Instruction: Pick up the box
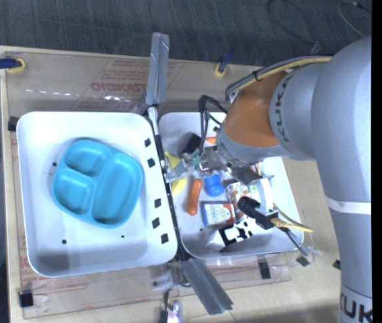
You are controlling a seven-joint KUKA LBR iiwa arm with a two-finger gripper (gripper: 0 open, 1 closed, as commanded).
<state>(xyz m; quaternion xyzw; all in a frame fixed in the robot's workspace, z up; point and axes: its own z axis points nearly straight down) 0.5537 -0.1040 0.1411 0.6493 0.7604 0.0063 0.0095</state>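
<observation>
1. The gripper (201, 159) reaches down into the right bin (177, 128) beneath the grey arm (325, 120) — whether it is open or closed cannot be told.
2. The box (216, 213) lies flat near that bin's front, beside an orange carrot-like piece (194, 195), apart from the gripper.
3. The left bin (36, 247) holds a blue divided tray (97, 182) — both bins sit on the worktop (70, 79).

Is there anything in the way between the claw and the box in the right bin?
The claw sits at the bin's upper left; the box lies lower down. An orange carrot-like item and a blue item lie between them.
</observation>
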